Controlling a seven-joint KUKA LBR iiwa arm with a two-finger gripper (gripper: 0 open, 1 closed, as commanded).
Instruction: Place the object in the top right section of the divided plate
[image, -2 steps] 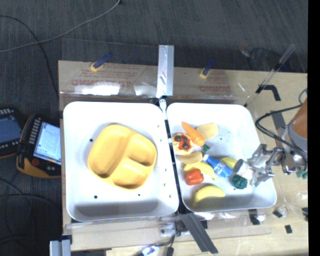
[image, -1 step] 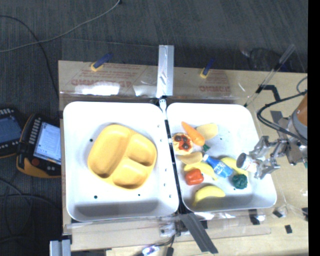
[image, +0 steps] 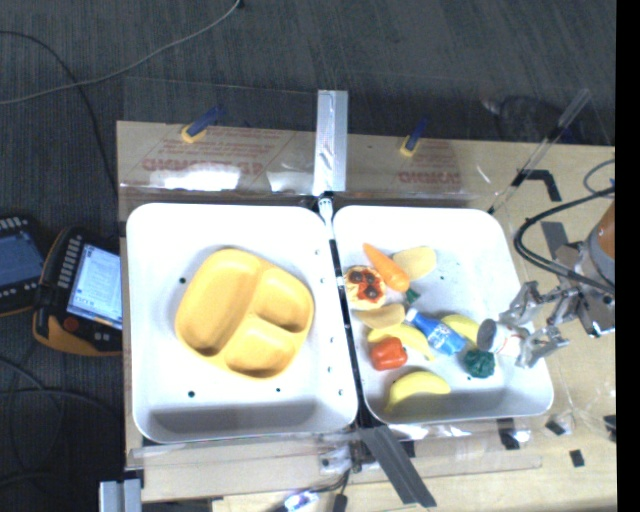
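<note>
gripper at right bin's right rim | fingers spread, held nothing | toys lay left | divided plate in left bin

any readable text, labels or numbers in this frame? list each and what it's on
None can be read.
Red print on the clear sheet behind the left bin: blurred.
Red print on the clear sheet behind the right bin: blurred.
Handheld pendant screen: lit, too small to read.
Blue bottle label: too small.
</note>
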